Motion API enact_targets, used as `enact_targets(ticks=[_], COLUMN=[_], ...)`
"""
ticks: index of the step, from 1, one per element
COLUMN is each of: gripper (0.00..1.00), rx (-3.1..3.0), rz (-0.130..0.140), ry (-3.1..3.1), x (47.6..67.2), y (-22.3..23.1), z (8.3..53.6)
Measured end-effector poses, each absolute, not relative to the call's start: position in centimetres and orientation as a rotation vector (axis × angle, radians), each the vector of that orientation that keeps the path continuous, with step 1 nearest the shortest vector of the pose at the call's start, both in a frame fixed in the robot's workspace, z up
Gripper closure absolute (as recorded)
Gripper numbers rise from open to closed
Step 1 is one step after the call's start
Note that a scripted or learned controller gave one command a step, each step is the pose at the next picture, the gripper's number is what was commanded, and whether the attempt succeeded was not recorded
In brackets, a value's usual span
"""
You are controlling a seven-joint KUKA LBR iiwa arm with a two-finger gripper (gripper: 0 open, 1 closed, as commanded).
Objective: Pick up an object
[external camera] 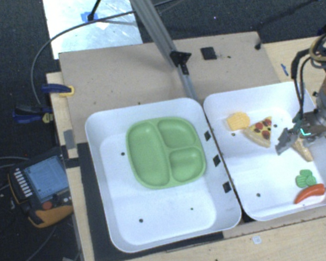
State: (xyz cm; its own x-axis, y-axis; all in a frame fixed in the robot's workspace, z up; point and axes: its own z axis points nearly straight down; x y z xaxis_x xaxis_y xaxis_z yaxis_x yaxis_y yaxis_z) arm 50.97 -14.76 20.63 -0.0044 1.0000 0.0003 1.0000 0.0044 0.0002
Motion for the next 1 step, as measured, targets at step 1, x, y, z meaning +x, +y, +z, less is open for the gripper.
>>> enact_targets(ticks=[1], gripper=[0.0], rx=[-2.217], rz=[-0.002], ry=[-2.227], x=[51.01], y=[-14.77], z=[20.68])
